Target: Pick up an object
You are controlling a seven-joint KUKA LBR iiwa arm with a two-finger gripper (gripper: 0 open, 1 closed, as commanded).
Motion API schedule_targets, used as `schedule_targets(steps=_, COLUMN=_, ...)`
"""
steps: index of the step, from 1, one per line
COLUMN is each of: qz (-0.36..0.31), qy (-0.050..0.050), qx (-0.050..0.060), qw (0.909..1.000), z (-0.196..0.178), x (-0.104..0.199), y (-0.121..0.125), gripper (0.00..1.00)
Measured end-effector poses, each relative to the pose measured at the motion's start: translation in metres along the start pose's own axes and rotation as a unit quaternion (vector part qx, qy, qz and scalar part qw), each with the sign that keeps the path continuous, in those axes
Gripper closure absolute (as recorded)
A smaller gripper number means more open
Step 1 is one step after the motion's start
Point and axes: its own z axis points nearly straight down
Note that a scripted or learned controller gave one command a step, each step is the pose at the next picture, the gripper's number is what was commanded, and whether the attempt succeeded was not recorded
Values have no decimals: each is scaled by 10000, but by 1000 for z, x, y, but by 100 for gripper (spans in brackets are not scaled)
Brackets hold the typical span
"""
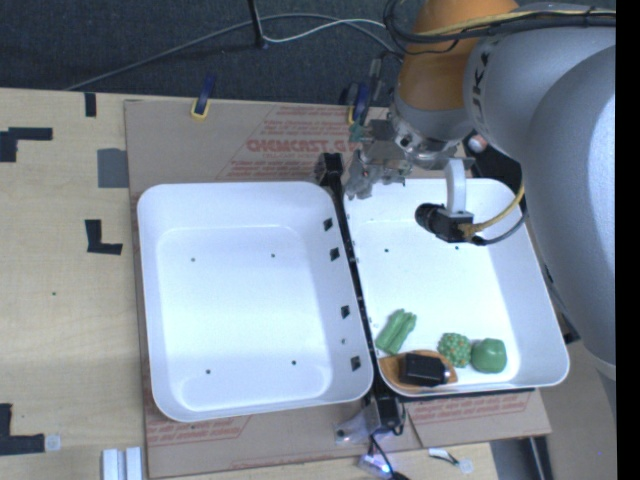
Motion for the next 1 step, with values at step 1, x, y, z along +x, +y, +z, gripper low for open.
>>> schedule_targets(steps=1, qz=-5, qy=1, qx=2, qw=10000, z=2, x=59, y=-20, gripper=100)
